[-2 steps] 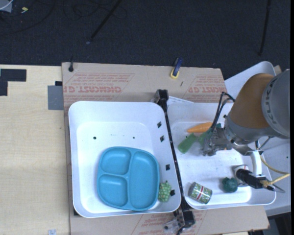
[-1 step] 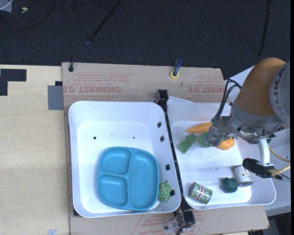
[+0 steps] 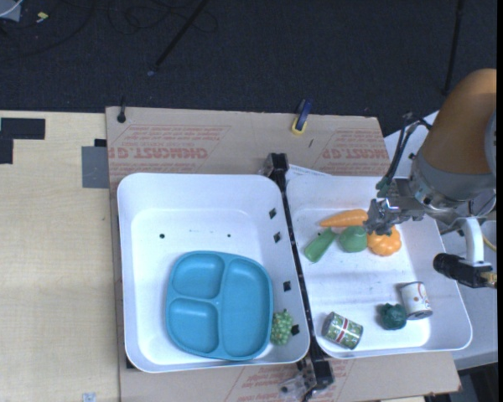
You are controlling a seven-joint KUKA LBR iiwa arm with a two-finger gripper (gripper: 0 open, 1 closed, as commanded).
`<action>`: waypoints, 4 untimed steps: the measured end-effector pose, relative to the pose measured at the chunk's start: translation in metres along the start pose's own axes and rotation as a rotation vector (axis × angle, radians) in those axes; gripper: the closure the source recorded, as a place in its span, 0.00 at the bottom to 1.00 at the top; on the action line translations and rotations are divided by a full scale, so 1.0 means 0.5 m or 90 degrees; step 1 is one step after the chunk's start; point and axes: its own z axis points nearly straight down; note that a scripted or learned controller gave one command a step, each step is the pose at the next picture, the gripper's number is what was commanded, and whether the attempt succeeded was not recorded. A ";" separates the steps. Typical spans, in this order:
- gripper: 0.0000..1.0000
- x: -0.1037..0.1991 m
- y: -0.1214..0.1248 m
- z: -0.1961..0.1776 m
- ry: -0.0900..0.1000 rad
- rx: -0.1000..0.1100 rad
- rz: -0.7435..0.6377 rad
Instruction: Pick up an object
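Over the right bin [image 3: 453, 329], the gripper [image 3: 379, 217] hangs low above a cluster of toy vegetables.
Beneath it lie a carrot [image 3: 344, 219], a green pepper [image 3: 353, 240], an orange pepper [image 3: 385, 242] and a cucumber [image 3: 318, 246]; whether the jaws are open or closed cannot be told. Two cans [image 3: 343, 330] [image 3: 413, 299] and a dark green toy [image 3: 392, 316] sit nearer the front. A blue divided plate [image 3: 220, 304] and grapes [image 3: 281, 327] occupy the left bin [image 3: 151, 199].

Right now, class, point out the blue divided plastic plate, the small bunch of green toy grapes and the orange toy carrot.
Blue divided plastic plate [image 3: 219, 304], camera view, centre ridge.
Bunch of green toy grapes [image 3: 281, 327], camera view, middle of the cluster.
Orange toy carrot [image 3: 344, 219], camera view, mid-body.
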 end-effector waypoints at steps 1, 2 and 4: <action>1.00 -0.001 0.000 -0.016 0.001 0.003 0.000; 1.00 0.108 -0.035 0.004 0.002 0.006 -0.001; 1.00 0.243 -0.087 -0.005 0.001 0.004 -0.001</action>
